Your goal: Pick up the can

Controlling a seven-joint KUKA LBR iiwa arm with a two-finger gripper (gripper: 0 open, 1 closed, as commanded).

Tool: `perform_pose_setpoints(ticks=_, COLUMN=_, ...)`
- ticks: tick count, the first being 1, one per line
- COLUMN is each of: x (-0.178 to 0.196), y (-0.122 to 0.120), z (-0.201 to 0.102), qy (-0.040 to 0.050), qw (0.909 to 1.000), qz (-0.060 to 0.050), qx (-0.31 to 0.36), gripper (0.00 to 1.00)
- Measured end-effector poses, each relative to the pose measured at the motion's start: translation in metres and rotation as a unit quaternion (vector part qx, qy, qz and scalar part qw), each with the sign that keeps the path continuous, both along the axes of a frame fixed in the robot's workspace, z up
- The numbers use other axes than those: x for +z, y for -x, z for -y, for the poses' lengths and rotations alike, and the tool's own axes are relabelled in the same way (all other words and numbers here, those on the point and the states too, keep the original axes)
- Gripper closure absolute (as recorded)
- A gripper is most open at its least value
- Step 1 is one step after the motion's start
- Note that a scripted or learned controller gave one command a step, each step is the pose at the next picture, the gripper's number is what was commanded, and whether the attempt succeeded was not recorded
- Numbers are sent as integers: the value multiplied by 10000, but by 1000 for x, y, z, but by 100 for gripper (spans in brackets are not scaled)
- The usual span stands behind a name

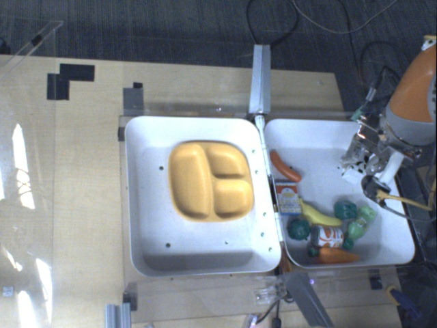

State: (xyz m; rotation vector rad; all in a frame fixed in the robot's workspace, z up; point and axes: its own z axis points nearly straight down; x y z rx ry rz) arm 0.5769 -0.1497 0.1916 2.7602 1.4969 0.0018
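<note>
On the pale wooden tabletop (68, 183), the small white-and-orange can (329, 236) lies on its side at the right bin's (321, 139) six o'clock, while the gripper (365, 161) hovers at three o'clock, its grip impossible to tell.

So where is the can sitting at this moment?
The can lies in the right bin, near its front edge, just below the banana and above the carrot, well away from the gripper.

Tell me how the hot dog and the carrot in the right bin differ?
The hot dog is red and lies alone near the divider, slanting; the carrot is orange and lies almost level at the near edge, packed against the can and other toys. The hot dog has blunt ends; the carrot tapers. Both are long, slim toy foods in the right bin.
</note>
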Motion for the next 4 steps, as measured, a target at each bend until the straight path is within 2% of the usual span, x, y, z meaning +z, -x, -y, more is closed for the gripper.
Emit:
perform_pose_setpoints(ticks=1, x=41, y=-41, z=-3, qy=-2, qw=9974, qz=7, qx=-727, gripper=100)
perform_pose_setpoints(ticks=2, x=33, y=-26, z=16, qy=-1, qw=9971, qz=-6, qx=-764, gripper=100)
perform_pose_setpoints(ticks=3, x=48, y=-26, z=12, qy=-2, qw=9915, qz=3, qx=-1297, gripper=100)
perform_pose_setpoints(ticks=4, x=39, y=-36, z=8, qy=-1, qw=9925, qz=6, qx=-1226, gripper=100)
